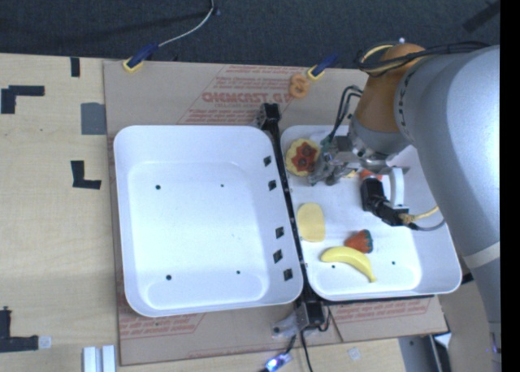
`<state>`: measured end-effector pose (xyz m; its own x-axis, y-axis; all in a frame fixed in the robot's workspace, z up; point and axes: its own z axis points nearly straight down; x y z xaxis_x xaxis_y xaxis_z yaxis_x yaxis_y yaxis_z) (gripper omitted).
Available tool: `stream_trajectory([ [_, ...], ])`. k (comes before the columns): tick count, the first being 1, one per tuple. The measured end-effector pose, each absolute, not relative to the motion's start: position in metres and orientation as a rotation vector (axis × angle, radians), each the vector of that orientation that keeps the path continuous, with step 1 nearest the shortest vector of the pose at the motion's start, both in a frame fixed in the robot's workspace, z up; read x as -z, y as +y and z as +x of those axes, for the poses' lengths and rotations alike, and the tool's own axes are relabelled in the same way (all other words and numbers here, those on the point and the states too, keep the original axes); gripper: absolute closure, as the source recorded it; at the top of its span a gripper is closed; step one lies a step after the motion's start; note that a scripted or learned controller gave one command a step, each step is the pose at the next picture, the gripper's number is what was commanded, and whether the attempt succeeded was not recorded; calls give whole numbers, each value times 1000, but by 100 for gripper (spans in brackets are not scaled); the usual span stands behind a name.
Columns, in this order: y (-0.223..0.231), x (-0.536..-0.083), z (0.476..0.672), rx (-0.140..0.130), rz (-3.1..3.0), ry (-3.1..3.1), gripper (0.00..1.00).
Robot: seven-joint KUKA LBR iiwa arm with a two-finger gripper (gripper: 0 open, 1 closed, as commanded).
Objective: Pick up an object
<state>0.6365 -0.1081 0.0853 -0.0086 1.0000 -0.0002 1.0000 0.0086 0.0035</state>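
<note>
Two white bins sit side by side; in the right bin [422, 277] my gripper [331, 166] hangs low beside the red-and-yellow toy [303, 156]. I cannot tell its finger state, so nothing looks lifted yet. Banana [349, 261] lies untouched.

Bench [49, 200]: cardboard sheet [236, 94], two white bins [130, 200].

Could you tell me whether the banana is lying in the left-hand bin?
No, the banana lies in the right bin, near its front edge, beside a small red object.
</note>
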Motion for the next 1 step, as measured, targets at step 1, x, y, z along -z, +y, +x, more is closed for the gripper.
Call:
stream_trajectory([
  [1, -95, -134, 671, -4, 2212, 2227, 100],
])
